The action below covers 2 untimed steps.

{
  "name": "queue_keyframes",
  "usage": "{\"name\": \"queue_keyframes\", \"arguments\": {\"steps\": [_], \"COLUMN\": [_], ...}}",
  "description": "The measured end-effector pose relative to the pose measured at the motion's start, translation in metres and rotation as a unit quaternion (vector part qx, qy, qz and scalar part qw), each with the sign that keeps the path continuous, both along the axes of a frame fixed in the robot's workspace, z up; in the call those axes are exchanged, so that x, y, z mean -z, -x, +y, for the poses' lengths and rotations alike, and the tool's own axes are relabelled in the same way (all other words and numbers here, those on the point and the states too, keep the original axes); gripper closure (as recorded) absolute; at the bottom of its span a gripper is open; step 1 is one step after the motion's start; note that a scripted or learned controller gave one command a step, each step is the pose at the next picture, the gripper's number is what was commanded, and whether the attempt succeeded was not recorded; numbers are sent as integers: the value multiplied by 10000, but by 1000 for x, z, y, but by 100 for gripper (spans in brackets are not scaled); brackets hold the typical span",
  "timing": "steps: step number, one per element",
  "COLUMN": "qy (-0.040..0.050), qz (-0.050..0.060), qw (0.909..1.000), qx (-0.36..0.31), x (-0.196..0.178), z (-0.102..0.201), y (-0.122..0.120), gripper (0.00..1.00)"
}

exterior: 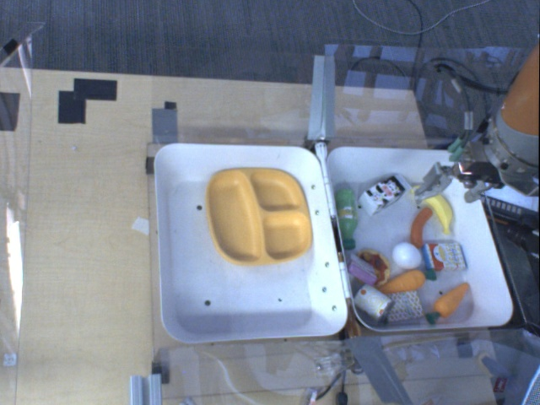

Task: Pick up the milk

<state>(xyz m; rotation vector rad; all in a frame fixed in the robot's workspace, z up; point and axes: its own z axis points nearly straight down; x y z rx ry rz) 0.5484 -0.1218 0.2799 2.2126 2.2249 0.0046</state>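
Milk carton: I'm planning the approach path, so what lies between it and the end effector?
In the camera view, just bare white bin floor separates the milk carton from the end effector; the banana sits just below that line.

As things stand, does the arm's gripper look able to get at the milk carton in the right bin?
Probably yes. The milk carton lies exposed at the back of the right bin, nothing on top of it, and the gripper hovers just to its right. The banana sits close by but not between them.

Glossy white plastic bins (177, 310), matt yellow plastic tray (257, 215), pale wood-look bench (84, 251).
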Motion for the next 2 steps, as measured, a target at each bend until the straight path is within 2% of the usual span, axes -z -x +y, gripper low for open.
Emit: {"name": "queue_keyframes", "arguments": {"steps": [1,2], "qy": [-3,-7], "qz": [10,4], "qw": [9999,9978], "qx": [-161,-659], "x": [148,187], "z": [12,9], "y": [-56,-84], "gripper": [0,0]}}
